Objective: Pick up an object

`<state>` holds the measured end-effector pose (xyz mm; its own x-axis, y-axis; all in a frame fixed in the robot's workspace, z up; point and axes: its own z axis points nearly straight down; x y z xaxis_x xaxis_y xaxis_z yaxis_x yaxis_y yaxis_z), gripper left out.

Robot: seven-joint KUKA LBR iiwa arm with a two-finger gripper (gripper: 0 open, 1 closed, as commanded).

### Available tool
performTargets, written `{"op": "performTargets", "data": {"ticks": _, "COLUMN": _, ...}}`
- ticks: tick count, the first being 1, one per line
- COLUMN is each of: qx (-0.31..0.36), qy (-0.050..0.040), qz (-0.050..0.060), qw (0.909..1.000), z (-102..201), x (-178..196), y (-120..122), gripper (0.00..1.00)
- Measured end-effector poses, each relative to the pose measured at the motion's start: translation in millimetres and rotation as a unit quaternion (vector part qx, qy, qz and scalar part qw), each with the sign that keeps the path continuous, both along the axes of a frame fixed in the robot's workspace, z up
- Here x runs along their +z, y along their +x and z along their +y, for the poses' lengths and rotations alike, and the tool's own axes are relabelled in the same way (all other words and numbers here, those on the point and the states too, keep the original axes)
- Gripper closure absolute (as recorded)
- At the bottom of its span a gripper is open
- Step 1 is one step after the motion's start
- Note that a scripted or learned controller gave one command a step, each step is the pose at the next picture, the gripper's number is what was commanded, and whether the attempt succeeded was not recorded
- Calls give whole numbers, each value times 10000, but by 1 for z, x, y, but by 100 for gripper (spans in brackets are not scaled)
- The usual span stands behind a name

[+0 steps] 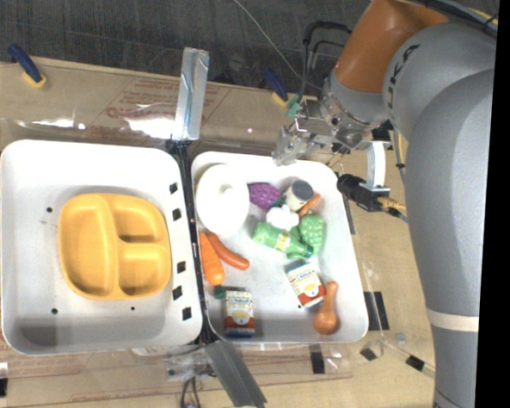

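Camera view is looking down on two white bins sitting side by side on the bench. The arm is reaching in from the right, its orange band above the wrist, and the gripper is hanging over the far rim of the right bin; whether it is open or closed I cannot tell, as the fingertips are blurring against the white wall, and nothing is showing between them.

The left bin is holding a yellow divided tray, lying flat near its middle.

The right bin is holding the pickable things, all lying loose on its floor: a white plate at the far left corner, a purple piece just beside it, a small dark-capped jar, a green toy cluster (with a white lump on top) near the middle, an orange carrot and an orange sausage-like piece along the left wall, a small carton, a second carton by the near wall, and an orange drumstick shape at the near right.
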<state>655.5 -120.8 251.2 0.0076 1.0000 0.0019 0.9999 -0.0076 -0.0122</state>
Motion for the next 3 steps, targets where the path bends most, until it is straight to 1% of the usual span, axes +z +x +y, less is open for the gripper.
{"op": "performTargets", "data": {"ticks": 1, "qx": -125, "qy": -25, "qz": -82, "qw": 9999, "z": -64, "x": 80, "y": 1, "gripper": 100}}
{"op": "performTargets", "data": {"ticks": 2, "qx": -594, "qy": -2, "qz": 12, "qw": 9982, "z": -52, "x": -114, "y": -61, "gripper": 100}}
{"op": "performTargets", "data": {"ticks": 3, "qx": -590, "qy": -13, "qz": -37, "qw": 9983, "z": -53, "x": -109, "y": -58, "gripper": 0}}
